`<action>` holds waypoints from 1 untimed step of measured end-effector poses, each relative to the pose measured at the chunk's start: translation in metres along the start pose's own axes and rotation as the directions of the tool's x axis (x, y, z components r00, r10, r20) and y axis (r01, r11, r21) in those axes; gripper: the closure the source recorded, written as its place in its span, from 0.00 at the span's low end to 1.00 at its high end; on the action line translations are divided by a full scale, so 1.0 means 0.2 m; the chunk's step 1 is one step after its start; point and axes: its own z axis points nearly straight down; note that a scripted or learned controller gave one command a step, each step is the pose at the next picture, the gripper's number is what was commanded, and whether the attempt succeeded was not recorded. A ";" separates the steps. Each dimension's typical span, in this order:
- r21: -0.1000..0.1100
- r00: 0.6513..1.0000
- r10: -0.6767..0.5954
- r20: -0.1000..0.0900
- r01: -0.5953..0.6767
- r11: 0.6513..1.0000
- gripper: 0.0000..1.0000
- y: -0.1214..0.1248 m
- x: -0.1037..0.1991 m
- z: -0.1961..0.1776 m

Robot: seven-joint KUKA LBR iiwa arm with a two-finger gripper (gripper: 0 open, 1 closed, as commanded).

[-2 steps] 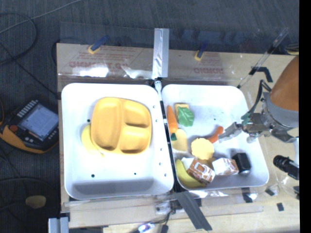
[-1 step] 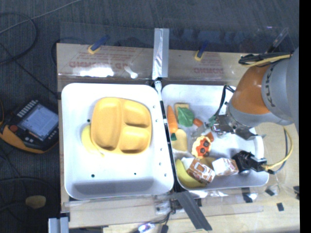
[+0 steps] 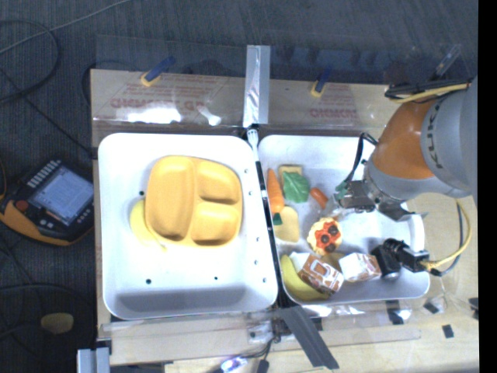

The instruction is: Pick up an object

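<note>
Arm: you're looking at the grey arm [image 3: 435, 142] with the orange band reaching in from the right, over the back right part of the right bin [image 3: 314, 152].

Gripper: the gripper [image 3: 352, 197] is hanging over the middle of the right bin, toward its right half. Released or clenched, honestly can't tell from this angle. Nothing is visibly being held.

Closest stuff: a small orange piece [image 3: 318, 196] is sitting just left of the gripper, and a round piece with red and dark spots [image 3: 326, 235] is lying just in front of it. Whether either is touching the gripper, I can't tell.

Left side of that bin: a carrot [image 3: 272, 193] is lying along the left wall, a green piece [image 3: 295, 186] is sitting right beside it, and a pale yellow block [image 3: 288, 225] is resting just in front of the two.

Front of that bin: a banana [image 3: 293, 280] is curling around the front left corner, a brown packet [image 3: 320, 274] is lying partly on top of it, and a white carton [image 3: 359, 266] is sitting just to the right of the packet, touching it.

Left bin: the left bin [image 3: 110, 208] is holding a yellow divided tray [image 3: 192, 200] around its middle, well apart from the gripper. Something pale yellow is peeking out under the tray's left edge, too hidden to name.
</note>
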 end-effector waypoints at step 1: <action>0.016 1.000 -0.014 -0.001 0.014 1.000 1.00 0.44 0.30 -0.41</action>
